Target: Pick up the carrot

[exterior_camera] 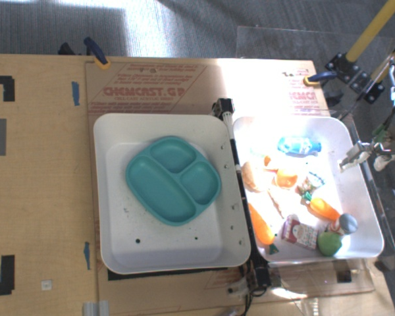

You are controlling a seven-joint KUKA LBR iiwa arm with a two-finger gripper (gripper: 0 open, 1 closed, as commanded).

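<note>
As the metal gripper (355, 155), closure indiscernible, sits well apart, align it across the long tapered orange carrot (260, 224).

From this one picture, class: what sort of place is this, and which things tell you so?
Probably a robot test bench, not a kitchen: two white bins side by side on cardboard, a teal plate in one, toy food like a carrot in the other.
</note>
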